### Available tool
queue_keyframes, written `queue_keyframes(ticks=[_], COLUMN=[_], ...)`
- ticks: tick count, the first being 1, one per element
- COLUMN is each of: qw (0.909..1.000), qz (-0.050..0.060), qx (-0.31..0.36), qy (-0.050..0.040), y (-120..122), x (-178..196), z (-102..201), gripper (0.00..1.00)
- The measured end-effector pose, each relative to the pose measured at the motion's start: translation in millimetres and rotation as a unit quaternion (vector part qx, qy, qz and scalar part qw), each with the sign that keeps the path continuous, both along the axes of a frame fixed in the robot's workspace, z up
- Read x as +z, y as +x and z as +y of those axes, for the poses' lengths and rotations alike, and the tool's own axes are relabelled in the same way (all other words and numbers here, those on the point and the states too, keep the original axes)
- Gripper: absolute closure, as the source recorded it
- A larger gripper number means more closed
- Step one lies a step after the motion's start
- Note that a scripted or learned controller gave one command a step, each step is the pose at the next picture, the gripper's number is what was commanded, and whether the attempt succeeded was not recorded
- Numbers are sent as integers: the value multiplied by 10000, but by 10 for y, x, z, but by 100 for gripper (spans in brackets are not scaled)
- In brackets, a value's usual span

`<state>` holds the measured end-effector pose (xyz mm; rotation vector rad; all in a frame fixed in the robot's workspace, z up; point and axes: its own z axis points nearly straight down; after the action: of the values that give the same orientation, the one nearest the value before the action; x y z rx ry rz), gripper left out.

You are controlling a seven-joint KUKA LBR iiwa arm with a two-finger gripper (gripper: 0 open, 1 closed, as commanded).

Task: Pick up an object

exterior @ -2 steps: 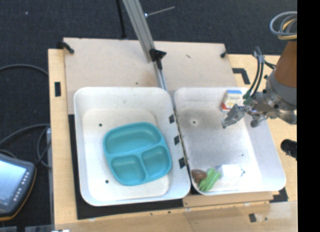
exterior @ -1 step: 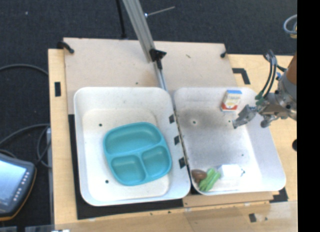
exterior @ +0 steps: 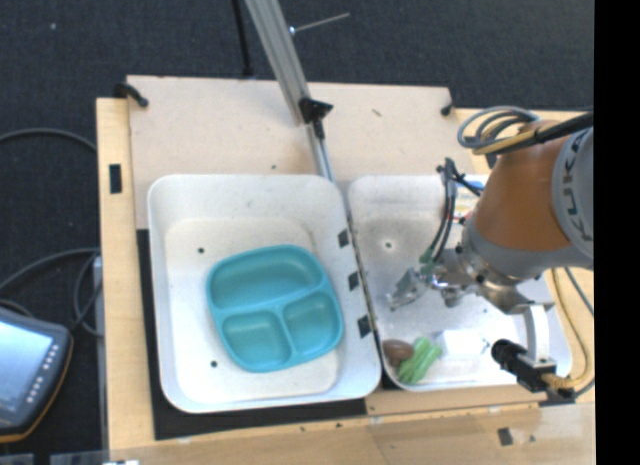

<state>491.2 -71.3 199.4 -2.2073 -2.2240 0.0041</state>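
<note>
Camera view, from above and at a slant: my arm (exterior: 525, 208), grey with its orange band, comes in from the right and leans over the right bin (exterior: 400, 208). My gripper (exterior: 405, 291) hangs low inside that bin, over its speckled white floor and towards its left wall. I cannot tell how it is set, and I see nothing held in it. Just below the gripper, in the bin's near left corner, lie a green object (exterior: 424, 359) and a brown object (exterior: 398, 351), touching or nearly touching each other, the brown one on the left against the wall. Both rest on the floor of the bin, apart from my gripper. A pale, whitish object (exterior: 462, 341) lies just to the right of the green one. In the left bin (exterior: 175, 253) sits a teal divided plate (exterior: 274, 306) with three compartments, flat on the bottom and turned a little askew. A metal rail (exterior: 280, 48) slants down from the top of the picture to the place where the two bins meet. A screen device (exterior: 28, 368) lies off the bench at the lower left
</note>
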Motion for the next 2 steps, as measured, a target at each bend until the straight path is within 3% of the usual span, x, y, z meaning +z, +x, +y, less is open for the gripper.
queue_keyframes(ticks=[1,2], qw=[10000,9999], qz=[-78,-77], qx=[-17,-56], qy=[-24,-40], y=[2,-9], x=[605,1136], z=[27,-506], gripper=[0,0])
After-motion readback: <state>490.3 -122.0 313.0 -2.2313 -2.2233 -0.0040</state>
